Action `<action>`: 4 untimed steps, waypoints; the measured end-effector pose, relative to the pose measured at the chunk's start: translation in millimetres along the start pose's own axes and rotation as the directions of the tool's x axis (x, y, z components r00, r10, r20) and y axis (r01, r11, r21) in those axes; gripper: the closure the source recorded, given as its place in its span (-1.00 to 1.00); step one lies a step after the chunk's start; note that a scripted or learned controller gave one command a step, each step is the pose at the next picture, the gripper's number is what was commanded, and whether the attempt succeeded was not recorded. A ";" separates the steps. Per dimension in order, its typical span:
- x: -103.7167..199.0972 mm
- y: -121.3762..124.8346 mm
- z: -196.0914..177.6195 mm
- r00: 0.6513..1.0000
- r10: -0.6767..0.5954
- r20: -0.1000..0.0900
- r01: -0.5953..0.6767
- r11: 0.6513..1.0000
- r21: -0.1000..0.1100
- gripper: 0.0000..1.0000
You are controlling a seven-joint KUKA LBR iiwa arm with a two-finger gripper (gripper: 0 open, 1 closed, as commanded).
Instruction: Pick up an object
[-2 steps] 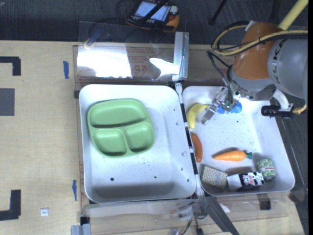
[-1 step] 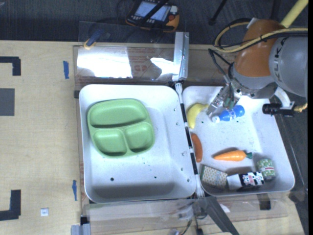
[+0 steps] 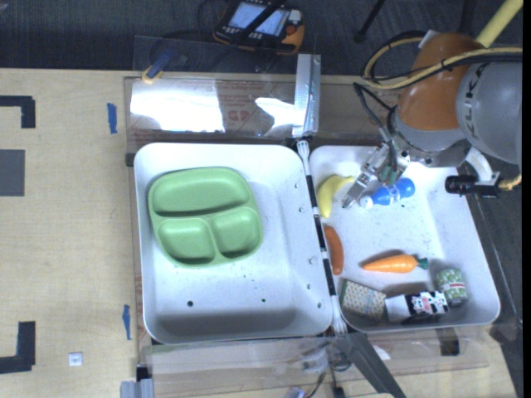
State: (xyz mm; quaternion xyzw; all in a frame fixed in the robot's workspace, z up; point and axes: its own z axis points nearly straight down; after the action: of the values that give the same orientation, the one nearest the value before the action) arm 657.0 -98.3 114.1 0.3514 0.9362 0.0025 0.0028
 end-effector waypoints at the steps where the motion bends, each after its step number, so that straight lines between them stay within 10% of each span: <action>1: -15.1 -53.7 28.3 0.976 -0.220 -0.002 0.220 0.976 0.003 -1.00; 4: -4.1 -5.7 27.3 0.831 -0.557 -0.007 0.557 0.830 0.008 -1.00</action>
State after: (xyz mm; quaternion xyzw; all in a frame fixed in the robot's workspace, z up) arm 656.5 -105.2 86.8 0.0637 0.9980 -0.0021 -0.0001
